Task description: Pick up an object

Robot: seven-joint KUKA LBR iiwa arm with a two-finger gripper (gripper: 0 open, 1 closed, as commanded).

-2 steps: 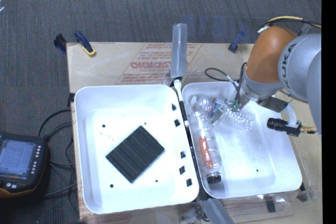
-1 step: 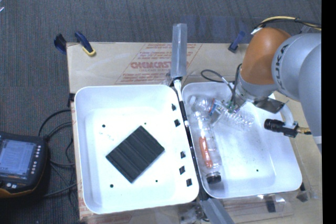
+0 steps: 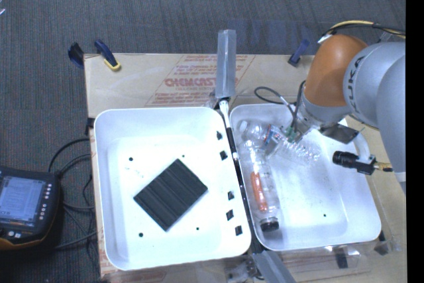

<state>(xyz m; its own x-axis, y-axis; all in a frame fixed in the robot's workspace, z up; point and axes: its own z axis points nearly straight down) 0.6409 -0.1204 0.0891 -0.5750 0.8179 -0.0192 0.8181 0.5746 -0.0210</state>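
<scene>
A black ribbed flat pad (image 3: pixel 171 193) lies at a slant in the left bin (image 3: pixel 106 136). In the right bin (image 3: pixel 344 209), a clear bottle with an orange insert and a black cap (image 3: pixel 260 189) lies along the left wall. A crumpled clear plastic bottle (image 3: pixel 298 152) lies across the bin's upper middle. My gripper (image 3: pixel 290 134) is down in the right bin at the upper end of the crumpled bottle, under the orange band of the arm (image 3: pixel 334 76). Its tip is small and partly lost against the clear plastic.
A grey upright post (image 3: pixel 226 69) stands at the back between the bins. Blue clamps (image 3: pixel 106 55) hold the wooden board's back corners. A black plug with a cable (image 3: pixel 351 160) hangs over the right bin's right side. A teach pendant (image 3: pixel 23 205) lies on the floor at left.
</scene>
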